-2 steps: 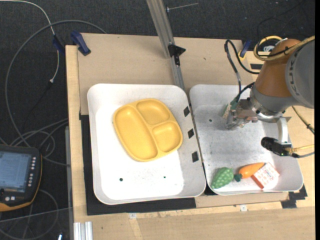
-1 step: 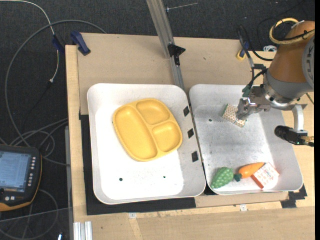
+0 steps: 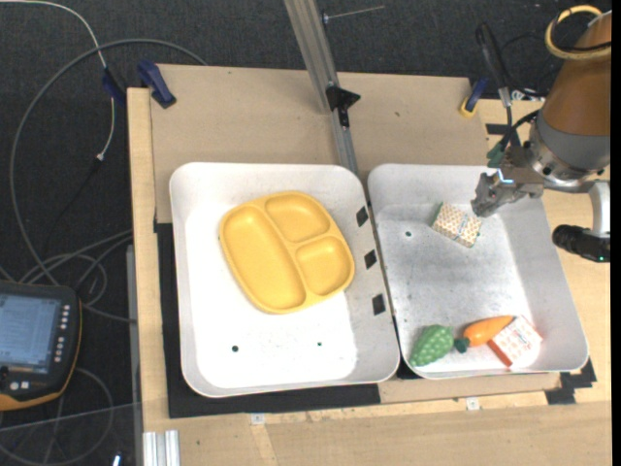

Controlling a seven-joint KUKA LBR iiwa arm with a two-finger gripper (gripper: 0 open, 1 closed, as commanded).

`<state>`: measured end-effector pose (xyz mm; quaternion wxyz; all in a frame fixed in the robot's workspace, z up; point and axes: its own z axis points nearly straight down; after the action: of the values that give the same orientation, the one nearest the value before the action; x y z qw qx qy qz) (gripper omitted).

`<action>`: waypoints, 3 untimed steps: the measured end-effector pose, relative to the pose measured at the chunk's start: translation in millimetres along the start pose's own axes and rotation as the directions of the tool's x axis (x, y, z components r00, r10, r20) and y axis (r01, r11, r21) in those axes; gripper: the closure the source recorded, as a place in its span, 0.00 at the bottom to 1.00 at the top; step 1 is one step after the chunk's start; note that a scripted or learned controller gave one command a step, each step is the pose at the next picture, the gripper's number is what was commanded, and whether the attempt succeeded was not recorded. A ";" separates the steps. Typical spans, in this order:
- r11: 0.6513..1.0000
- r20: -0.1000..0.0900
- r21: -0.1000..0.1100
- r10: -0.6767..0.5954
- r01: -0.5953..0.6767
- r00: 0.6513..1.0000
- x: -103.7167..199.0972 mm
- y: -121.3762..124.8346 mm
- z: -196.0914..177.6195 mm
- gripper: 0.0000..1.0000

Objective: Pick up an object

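In the right bin (image 3: 427,289), a small patterned white box (image 3: 456,224) lies near the back. My gripper (image 3: 488,200) hangs just right of and above that box, close to its upper right corner. Along the bin's front edge lie a green bumpy toy (image 3: 433,345), an orange carrot (image 3: 486,329) and a small orange-and-white box (image 3: 517,343). Nothing shows between the gripper's fingers.
The left bin (image 3: 209,357) holds a yellow divided plate (image 3: 285,249). A metal pole (image 3: 315,47) rises at the back between the bins. Cables and a teach pendant (image 3: 34,343) lie on the floor at the left.
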<state>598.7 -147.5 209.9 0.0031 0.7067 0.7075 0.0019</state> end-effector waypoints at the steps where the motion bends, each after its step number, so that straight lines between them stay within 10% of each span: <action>1: 1.000 0.000 -0.001 -0.001 0.001 1.000 0.0 2.0 -54.7 1.00; 3: 1.000 -0.005 0.010 -0.004 0.005 1.000 95.8 -26.6 -40.9 1.00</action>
<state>571.8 -51.6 250.4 -0.0020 0.7051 0.7091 0.0000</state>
